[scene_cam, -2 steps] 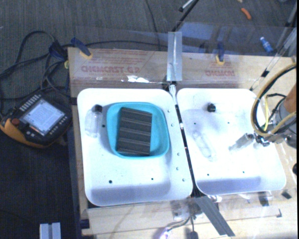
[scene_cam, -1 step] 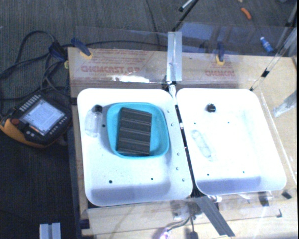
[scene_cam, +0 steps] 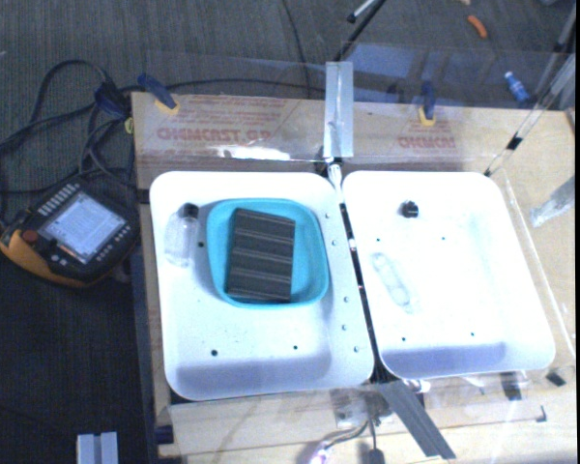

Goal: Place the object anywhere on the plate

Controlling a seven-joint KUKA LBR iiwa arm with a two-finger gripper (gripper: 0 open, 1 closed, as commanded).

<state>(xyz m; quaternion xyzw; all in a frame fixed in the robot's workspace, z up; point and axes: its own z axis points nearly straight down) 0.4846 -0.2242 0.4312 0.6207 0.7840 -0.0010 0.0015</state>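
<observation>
A blue plate lies in the left bin. A dark grey ribbed block rests flat on the plate, covering most of its middle. Just left of the plate, a small clear bottle with a black cap lies on the bin floor, touching or nearly touching the plate's rim. In the right bin, a small black round piece sits near the back, and a clear, elongated item lies near the left wall, hard to make out against the white.
A metal divider post stands at the back between the bins. A cardboard sheet lines the bench's back edge. A teach pendant with cables lies on the floor to the left.
</observation>
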